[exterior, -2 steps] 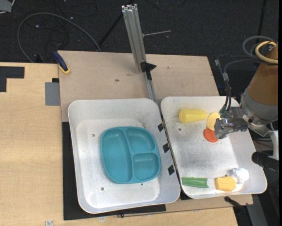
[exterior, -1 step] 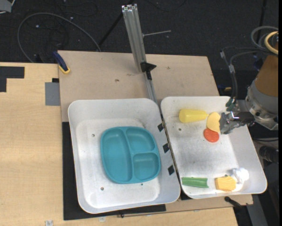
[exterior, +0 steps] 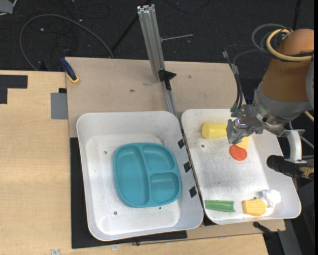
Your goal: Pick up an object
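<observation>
Here the gripper (exterior: 237,136), its state unclear, hangs just above the red object (exterior: 238,153).

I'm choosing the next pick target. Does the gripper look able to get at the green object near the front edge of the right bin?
Probably yes. The green object lies flat in the right bin with bare floor around it; only the yellow object sits beside it, apart. The gripper hangs above the same bin, nothing between.

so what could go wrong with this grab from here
The gripper sits between the yellow cylinder and the red object, so it may nudge one away or close between them on nothing. The yellow piece right beside it could get pinched along. The cylinder looks round and may roll.
</observation>
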